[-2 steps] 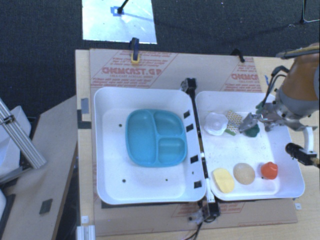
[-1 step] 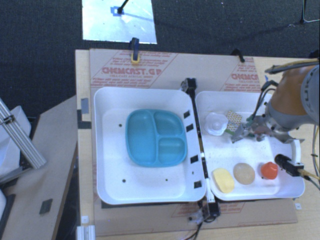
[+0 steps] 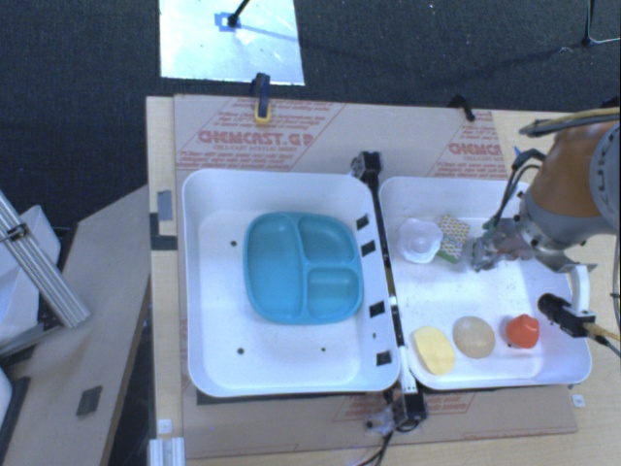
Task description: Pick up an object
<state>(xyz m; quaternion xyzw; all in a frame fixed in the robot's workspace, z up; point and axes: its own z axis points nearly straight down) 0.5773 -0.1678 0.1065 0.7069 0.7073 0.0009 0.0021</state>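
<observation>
- The tool [image 3: 482, 253] hangs low over the right bin [image 3: 563, 369], near its middle; whether it is released or clenched cannot be told.
- Just to its left, toward the bin's far left corner, lie a clear cup [image 3: 419, 240] and a speckled packet [image 3: 452, 234].
- Along the near edge sit a yellow block [image 3: 434, 349], a tan round piece [image 3: 474, 337] and a red ball [image 3: 523, 331], well apart from the tool.
- The left bin [image 3: 209, 289] holds a blue divided tray [image 3: 301, 267].

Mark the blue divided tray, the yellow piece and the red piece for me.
blue divided tray [image 3: 291, 265]: camera view, on its large left compartment.
yellow piece [image 3: 434, 349]: camera view, on the middle of its top.
red piece [image 3: 522, 331]: camera view, on the middle of its top.
</observation>
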